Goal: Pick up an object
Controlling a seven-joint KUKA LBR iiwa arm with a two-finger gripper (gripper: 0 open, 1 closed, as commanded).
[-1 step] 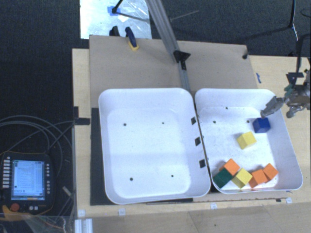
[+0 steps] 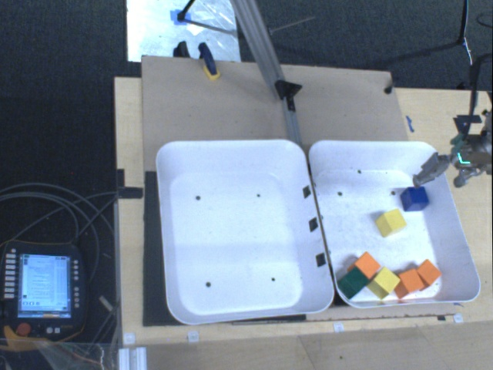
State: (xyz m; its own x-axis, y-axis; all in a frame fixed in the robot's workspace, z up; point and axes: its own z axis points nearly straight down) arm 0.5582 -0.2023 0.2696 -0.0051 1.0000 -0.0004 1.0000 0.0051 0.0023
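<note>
I hover my gripper (image 2: 428, 172) at the right white plastic bin's (image 2: 454, 220) rim, just above the small blue cube (image 2: 414, 198) — nearest target; whether I'm clenched, I cannot tell.

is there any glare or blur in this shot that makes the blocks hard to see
Camera view: blocks are sharp and evenly lit, the blue cube and yellow cube reading clearly; glare sits on the shiny sheet at top; the gripper looks slightly soft.

Right bin (image 2: 331, 206), beside left bin (image 2: 166, 206): two blocks (image 2: 390, 222) mid-right; five blocks (image 2: 382, 282) clustered at its near edge.
</note>
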